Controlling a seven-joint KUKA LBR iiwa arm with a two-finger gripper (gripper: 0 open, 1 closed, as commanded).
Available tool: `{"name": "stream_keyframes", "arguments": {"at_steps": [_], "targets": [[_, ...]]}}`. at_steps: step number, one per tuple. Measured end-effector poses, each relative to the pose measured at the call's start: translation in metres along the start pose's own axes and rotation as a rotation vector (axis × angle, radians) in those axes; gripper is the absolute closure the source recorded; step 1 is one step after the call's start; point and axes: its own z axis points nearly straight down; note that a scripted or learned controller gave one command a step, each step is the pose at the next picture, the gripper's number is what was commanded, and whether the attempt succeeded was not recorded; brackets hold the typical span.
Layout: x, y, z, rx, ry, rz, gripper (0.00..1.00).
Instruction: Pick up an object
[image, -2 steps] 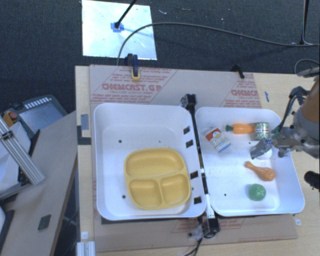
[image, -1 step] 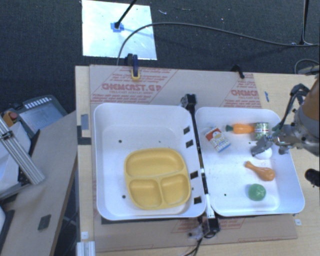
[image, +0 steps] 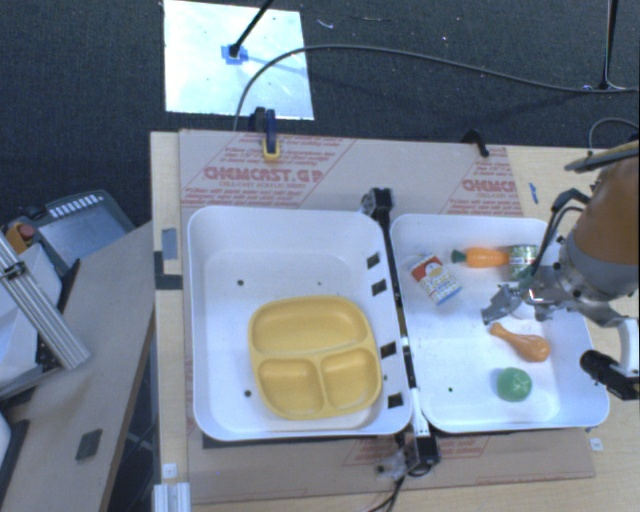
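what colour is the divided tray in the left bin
Pale yellow. The tray shows best in the camera view, lying in the left bin.

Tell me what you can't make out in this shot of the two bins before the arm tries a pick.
- Gripper: small and blurred in the camera view; open or shut cannot be told.
- Arm: cut off by the right edge.
- Can: partly hidden by the arm and its cables; label unreadable.
- Small carton: print too small to read.
- Chicken drumstick: contact with the gripper cannot be told.
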Motion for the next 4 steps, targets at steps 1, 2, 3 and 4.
{"name": "stream_keyframes", "arguments": {"at_steps": [1,2,3,4], "targets": [[0.004,-0.010,0.053,0.002,0.001,0.001,0.00],[0.004,-0.008,0.089,-0.005,0.000,0.000,0.00],[0.004,-0.009,0.079,-0.004,-0.001,0.001,1.00],[0.004,-0.004,0.035,-0.007,-0.002,-0.002,1.00]]}}
